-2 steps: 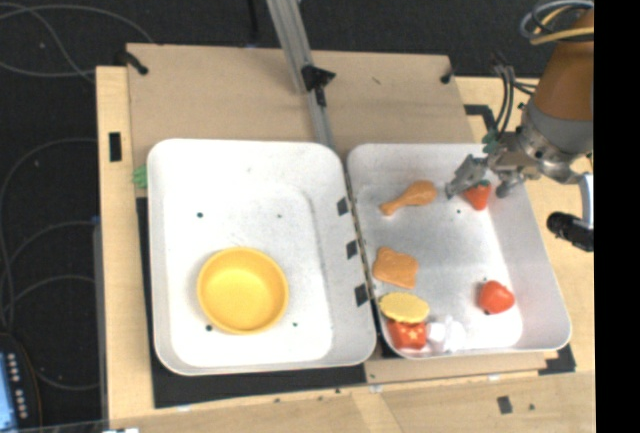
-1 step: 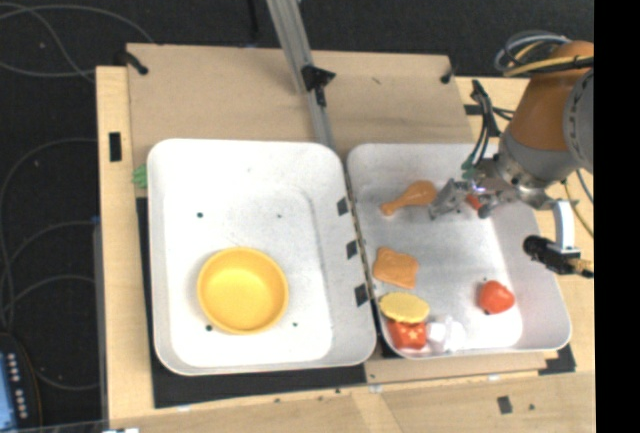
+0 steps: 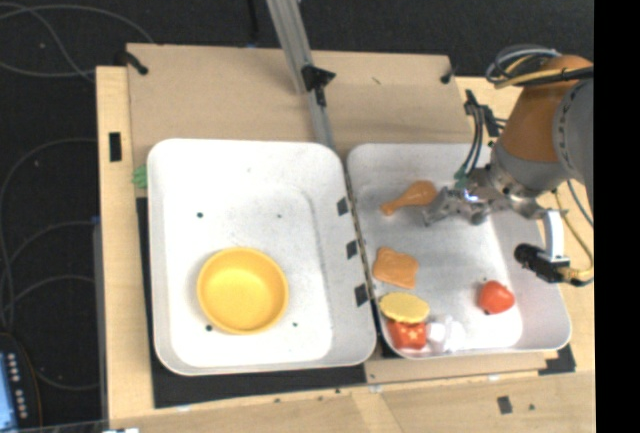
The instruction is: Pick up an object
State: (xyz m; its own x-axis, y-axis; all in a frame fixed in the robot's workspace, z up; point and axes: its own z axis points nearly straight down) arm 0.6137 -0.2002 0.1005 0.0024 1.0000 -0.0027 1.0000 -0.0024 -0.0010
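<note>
Near edge, right bin [image 3: 520,336]: small jar w/ yellow lid [image 3: 404,307] and red body sits in the near-left corner, a whitish item [image 3: 443,334] just beside it on the right. Red tomato-like piece [image 3: 495,297] lies nearer the bin's right side, apart from the jar. Orange-brown toast-like slab [image 3: 395,268] rests by the bin's left wall, just behind the jar. Left bin [image 3: 250,181]: yellow bowl [image 3: 242,290], upright, in the near-left part. Farther back in right bin: orange drumstick-shaped piece [image 3: 412,196], lying flat. Gripper [image 3: 452,209] is low over the bin floor, just right of the drumstick; fingers' state: cannot tell, too small and dark. Nothing seen between them. Tabletop [image 3: 230,101] beyond bins is brown board, w/ a grey metal pole [image 3: 285,6] rising from it.
</note>
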